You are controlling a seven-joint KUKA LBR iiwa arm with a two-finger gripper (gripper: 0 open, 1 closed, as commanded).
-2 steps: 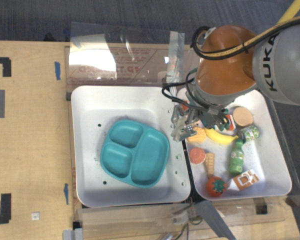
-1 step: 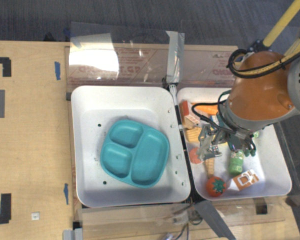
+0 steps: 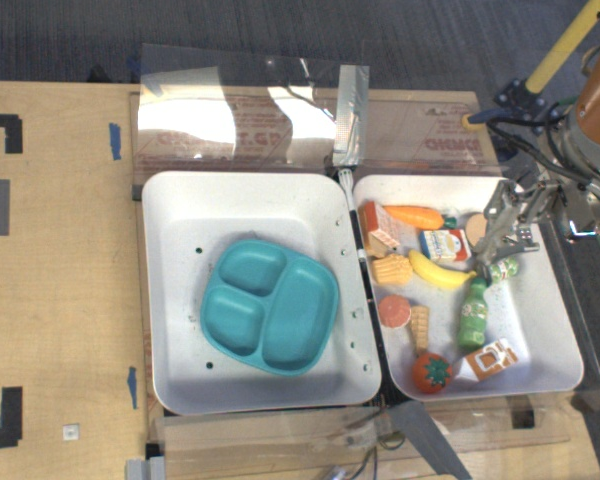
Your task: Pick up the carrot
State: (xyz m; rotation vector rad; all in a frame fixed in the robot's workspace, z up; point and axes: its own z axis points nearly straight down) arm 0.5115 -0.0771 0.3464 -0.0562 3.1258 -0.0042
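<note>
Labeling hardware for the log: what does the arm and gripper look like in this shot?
At the frame's right edge, the arm shows an orange-brown rounded section with dark cables bundled beside it. Below it, the gripper is bare silver-grey metal with slim fingers and bracket-like parts. No markings are legible.

Orange carrot [image 3: 413, 215], lying flat, crosswise, near the right bin's far wall
</note>
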